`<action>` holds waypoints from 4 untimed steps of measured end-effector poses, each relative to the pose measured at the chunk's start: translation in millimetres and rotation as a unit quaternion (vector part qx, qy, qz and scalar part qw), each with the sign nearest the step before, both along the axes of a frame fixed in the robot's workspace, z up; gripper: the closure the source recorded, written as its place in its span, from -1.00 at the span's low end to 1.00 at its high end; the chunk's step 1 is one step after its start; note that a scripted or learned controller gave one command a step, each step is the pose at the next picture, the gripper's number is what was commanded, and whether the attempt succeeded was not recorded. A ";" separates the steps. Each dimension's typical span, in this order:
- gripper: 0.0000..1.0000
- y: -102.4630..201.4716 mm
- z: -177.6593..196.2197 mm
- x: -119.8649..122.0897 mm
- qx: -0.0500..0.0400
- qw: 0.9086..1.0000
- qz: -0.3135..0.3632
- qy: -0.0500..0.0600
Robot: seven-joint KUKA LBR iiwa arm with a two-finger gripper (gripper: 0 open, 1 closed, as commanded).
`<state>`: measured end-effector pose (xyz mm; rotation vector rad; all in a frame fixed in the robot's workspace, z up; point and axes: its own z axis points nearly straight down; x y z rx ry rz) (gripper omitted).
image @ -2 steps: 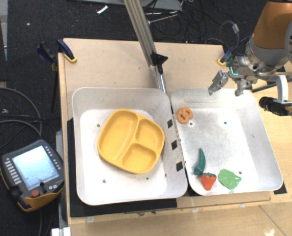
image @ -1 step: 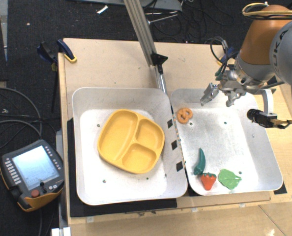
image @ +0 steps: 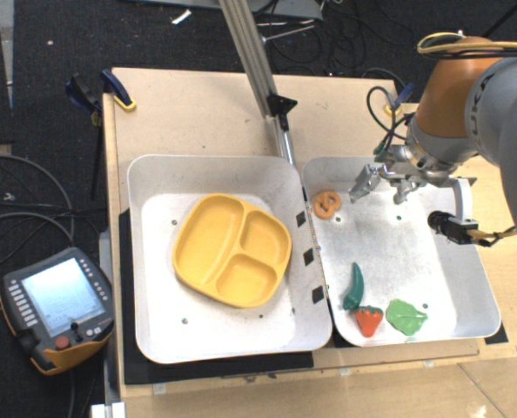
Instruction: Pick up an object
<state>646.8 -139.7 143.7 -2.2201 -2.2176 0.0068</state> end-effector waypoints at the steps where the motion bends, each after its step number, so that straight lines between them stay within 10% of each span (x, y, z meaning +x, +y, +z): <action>1: -1.00 0.6 -51.8 -0.9 0.000 1.000 0.001 -0.001; 2: 1.00 0.6 -37.8 1.0 0.000 1.000 0.001 -0.004; 4: 1.00 -3.9 71.3 13.5 -0.001 1.000 0.002 -0.007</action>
